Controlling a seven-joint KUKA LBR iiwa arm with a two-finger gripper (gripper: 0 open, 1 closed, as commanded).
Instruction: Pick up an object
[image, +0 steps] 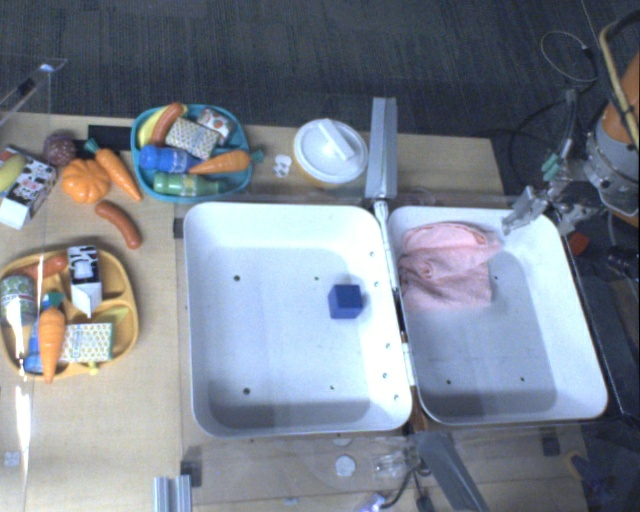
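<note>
Hand (522, 212) sits over the far right corner of the right bin (580, 390), tip just beside the pink cloth (447, 262); cannot tell if it is clenched or released. Cloth lies crumpled in that bin's far left corner. Blue cube (346, 300) rests near the middle of the left bin (215, 400), toward its right wall, well apart from the hand.

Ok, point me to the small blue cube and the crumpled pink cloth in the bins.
small blue cube (346, 300), camera view, its top face.
crumpled pink cloth (447, 263), camera view, middle of its folds.
</note>
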